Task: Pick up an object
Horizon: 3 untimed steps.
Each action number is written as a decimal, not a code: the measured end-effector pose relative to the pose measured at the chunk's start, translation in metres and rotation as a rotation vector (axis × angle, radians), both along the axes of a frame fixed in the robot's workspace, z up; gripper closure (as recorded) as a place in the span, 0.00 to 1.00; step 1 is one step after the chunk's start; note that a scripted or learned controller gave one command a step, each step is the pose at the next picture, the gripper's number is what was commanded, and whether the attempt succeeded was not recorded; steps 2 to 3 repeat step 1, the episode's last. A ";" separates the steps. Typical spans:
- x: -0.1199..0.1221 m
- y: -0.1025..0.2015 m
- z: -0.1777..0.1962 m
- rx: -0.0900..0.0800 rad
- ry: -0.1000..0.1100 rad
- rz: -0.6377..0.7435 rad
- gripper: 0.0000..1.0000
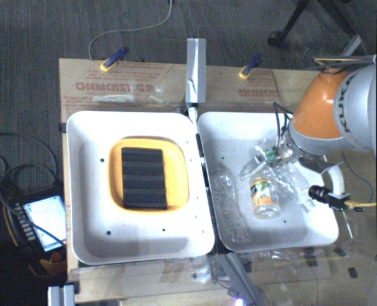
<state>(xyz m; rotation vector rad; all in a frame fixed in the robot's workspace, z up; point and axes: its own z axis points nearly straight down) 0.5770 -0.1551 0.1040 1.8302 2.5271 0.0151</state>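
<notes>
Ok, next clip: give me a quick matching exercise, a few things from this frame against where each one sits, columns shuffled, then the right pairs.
Things:
1. yellow tray with a black block
2. small bottle with an orange label
3. blue-handled clamp
4. tablet

Places:
A. on the floor beside the left bin
B. in the right bin
C. on the bench's back edge
D. in the left bin

Pairs: 1-D, 2-B, 3-C, 4-A

Tray (149, 176) in the left bin (86, 190); bottle (264, 196) in the right bin (239, 234).
</notes>
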 end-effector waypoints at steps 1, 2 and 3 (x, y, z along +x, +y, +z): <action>0.014 -0.023 -0.012 0.003 0.005 -0.105 0.00; 0.014 -0.023 -0.012 0.003 0.005 -0.105 0.00; 0.014 -0.023 -0.012 0.003 0.005 -0.105 0.00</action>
